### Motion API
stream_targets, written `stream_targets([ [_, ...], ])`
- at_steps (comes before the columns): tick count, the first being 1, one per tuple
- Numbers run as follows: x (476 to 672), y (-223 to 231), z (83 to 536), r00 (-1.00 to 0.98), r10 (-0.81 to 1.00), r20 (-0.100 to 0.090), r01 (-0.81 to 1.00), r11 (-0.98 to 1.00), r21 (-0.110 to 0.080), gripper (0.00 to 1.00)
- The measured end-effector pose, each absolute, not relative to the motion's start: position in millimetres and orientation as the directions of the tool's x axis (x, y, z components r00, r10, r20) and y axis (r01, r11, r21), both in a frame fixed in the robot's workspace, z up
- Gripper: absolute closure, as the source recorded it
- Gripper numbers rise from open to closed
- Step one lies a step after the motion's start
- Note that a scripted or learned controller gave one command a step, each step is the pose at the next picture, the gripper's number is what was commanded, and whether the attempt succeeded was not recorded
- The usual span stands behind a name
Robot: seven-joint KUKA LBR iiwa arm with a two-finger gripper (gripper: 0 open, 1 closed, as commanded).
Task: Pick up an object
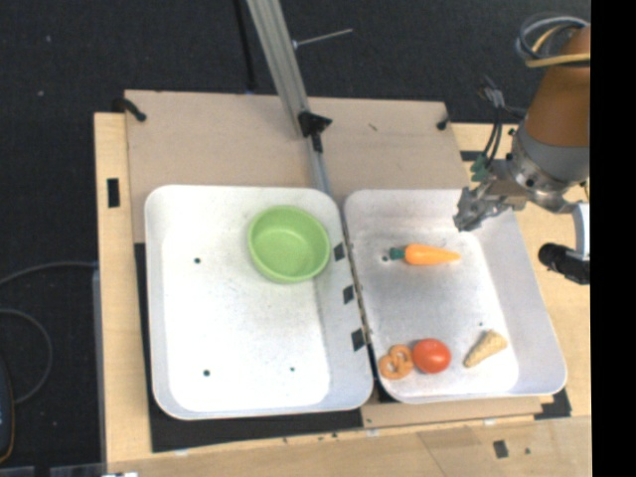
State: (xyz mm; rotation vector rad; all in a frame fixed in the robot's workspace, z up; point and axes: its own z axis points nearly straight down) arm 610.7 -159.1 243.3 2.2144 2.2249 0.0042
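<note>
The gripper (473, 213) hangs over the right bin (507, 266) at its far right edge; whether its jaws are spread, I cannot tell. The carrot (429, 256) lies just below-left of it, bare floor around. Tomato (430, 356), pretzel (397, 363) and wedge (485, 348) crowd that bin's near edge.

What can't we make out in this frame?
- Pincer, camera view: small and dark over the right bin's far rim; finger state unreadable.
- Arm, camera view: cut off by the right edge above the orange band.
- Small orange-brown item beside the tomato: too small to identify.
- Tan wedge in the right bin: too small to tell what it is.
</note>
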Motion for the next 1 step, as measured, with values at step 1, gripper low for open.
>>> stream_targets([
  [1,604.6,-96.7,246.1,-0.008,1.000,0.002,1.000,0.008,0.001,1.00],
])
